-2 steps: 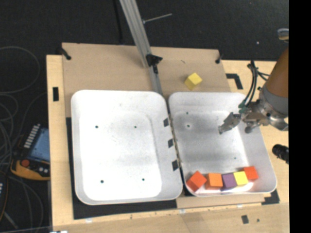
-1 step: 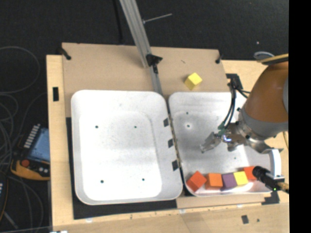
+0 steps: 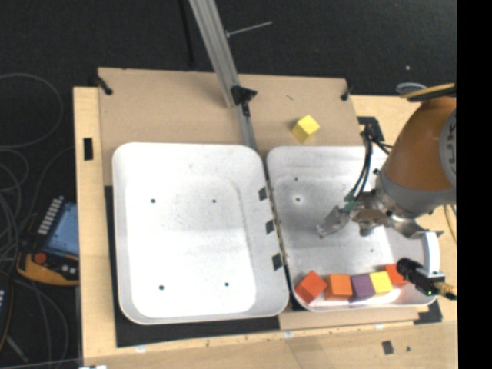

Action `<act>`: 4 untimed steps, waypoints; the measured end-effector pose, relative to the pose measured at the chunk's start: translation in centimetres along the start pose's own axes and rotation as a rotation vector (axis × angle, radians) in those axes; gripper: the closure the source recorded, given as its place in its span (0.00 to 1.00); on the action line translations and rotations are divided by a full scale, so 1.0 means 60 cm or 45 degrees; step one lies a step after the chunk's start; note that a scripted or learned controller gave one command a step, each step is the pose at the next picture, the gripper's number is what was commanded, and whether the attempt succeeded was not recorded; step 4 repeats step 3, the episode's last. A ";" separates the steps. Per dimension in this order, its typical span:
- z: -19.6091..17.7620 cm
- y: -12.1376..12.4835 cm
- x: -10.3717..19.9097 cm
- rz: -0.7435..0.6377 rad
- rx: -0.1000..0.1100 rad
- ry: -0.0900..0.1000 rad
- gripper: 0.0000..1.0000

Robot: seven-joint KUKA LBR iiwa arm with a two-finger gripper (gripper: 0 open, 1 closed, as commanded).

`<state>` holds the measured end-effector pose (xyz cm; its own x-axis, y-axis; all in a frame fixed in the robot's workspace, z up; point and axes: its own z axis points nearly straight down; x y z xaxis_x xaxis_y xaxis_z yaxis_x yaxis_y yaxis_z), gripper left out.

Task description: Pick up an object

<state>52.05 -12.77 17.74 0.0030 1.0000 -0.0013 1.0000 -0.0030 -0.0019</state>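
1. Hovering over the middle of the right bin (image 3: pixel 307 167), right of frame centre — gripper (image 3: pixel 336 223) low above the bin's bare floor, nothing between the fingers as far as can be seen.
2. Judging progress: pick not yet made; no block lifted, all of the grasp left to do.
3. Lying along the bin's lower edge, lower right of the frame — a row of blocks: orange block (image 3: pixel 311 285) at the left end and slightly turned, then a second orange block (image 3: pixel 340 284), purple block (image 3: pixel 361 285), yellow block (image 3: pixel 380 282), and a red-orange one partly hidden at the right end.
4. Sitting below the fingertips in the frame and well apart from them — nearest candidates the two orange ones.
5. Resting outside both bins, upper centre-right on the bench — a stray yellow cube (image 3: pixel 306 127).
6. Reading the fingers: too small and blurred to call spread or closed — cannot tell.
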 end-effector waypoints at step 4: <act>0.121 0.099 -0.023 -0.004 -0.001 -0.002 0.00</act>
